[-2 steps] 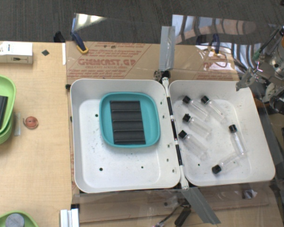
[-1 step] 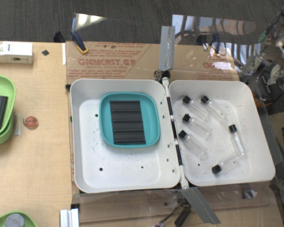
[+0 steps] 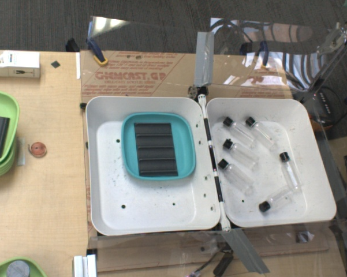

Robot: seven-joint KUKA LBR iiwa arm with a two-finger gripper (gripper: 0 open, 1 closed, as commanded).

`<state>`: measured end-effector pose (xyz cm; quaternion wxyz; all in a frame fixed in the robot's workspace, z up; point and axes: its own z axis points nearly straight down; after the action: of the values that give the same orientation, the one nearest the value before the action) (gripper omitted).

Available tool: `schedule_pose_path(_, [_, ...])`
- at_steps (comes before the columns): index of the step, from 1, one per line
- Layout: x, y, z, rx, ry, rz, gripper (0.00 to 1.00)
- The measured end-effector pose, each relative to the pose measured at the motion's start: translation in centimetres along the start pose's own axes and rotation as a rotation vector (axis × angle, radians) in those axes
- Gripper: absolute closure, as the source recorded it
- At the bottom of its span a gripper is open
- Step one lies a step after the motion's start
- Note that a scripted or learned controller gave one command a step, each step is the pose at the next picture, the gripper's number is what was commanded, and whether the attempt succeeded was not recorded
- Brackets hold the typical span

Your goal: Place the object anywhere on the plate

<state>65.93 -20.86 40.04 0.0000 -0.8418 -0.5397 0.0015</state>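
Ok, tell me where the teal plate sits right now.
The teal plate lies in the left white bin, toward its upper middle, with a dark ribbed insert on it; the clear vials are in the right bin.

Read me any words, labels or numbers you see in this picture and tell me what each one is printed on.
"GEMCAST" or similar, then more letters: large faded red print on the cardboard sheet behind the bins; the reading is uncertain.
Smaller red lines above and below it: too blurred to read.
Dark marks on the white box at the far left: too small to read.
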Motion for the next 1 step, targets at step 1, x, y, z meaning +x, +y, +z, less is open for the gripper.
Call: schedule_pose_path(1, [-0.35,0.18,-3.99,0.001,0.0,0.14,0.0])
